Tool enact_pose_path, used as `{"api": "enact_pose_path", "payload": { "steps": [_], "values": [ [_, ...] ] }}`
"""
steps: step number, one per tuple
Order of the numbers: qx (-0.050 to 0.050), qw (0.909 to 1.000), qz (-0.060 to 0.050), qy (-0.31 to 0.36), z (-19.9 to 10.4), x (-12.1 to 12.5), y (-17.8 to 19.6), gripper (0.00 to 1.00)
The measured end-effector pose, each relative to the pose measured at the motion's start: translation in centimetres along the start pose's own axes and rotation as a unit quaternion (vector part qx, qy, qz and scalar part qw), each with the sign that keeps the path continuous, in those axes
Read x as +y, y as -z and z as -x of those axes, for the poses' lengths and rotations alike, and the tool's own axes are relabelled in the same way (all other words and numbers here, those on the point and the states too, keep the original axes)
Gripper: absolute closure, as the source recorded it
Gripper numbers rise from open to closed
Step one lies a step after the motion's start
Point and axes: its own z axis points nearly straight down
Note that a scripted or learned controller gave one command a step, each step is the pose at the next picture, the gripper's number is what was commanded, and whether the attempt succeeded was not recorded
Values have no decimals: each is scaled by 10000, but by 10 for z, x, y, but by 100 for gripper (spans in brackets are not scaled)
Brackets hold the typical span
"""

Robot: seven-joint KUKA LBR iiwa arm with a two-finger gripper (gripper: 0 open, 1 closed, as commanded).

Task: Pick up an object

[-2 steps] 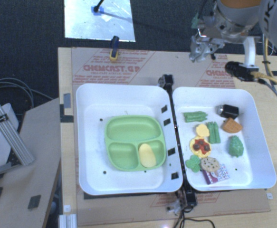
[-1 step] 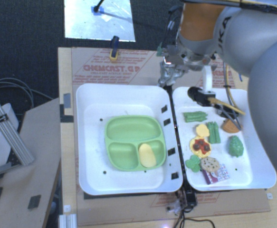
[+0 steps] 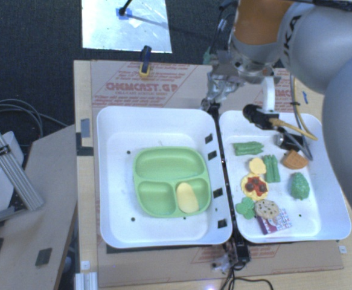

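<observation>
our gripper (image 3: 212, 103) hangs above the far rim between the bins; we cannot tell its state. we should descend squarely over one isolated piece, perhaps the broccoli (image 3: 300, 185), avoiding its neighbours.

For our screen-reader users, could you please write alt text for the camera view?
A grey robot arm with an orange band reaches from the right, its gripper above the far end of the divide between two white bins. The left bin holds a green divided tray with a yellow piece in one compartment; the right bin holds scattered toy foods, including a cookie.
</observation>
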Motion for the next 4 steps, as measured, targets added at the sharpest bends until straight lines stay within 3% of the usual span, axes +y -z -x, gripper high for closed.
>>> {"api": "enact_pose_path", "payload": {
  "steps": [1,2,3,4],
  "values": [
    [-5,10000,36,-25,24,0,93,100],
    [-11,10000,33,-40,75,-49,193,100],
    [-2,10000,-74,-7,43,-40,-32,100],
    [4,10000,47,11,13,-21,73,100]
  ]
}}
